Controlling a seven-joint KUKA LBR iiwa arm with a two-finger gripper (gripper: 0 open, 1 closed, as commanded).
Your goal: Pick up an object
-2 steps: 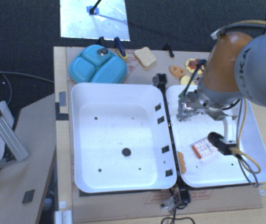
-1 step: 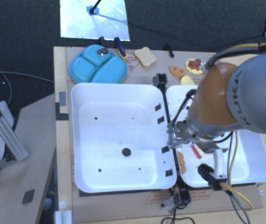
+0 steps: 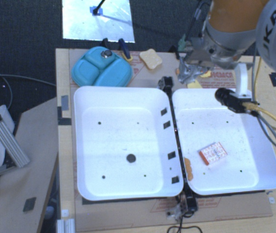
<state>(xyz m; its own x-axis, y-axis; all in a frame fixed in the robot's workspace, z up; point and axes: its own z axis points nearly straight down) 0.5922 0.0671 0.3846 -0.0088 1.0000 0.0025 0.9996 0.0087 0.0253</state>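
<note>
Over the far rim of the right bin (image 3: 244, 135): the claw (image 3: 190, 75), whether released or clenched impossible to tell. Inside the right bin, toward its near side and well apart from the claw: a small red-and-white box (image 3: 213, 154), lying flat. Against the right bin's left wall: an orange scrap (image 3: 188, 168). Left of the right bin: the other bin (image 3: 113, 130), holding a dark disc (image 3: 131, 158). Beyond the right bin's far-left corner: a tan slice (image 3: 150, 58) and a blue tray (image 3: 102, 68).

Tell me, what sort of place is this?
Probably a robotics lab test bench: a robot arm hangs beside a white left bin and right bin, a small packet in the right one; a metal rail stands alongside.
</note>
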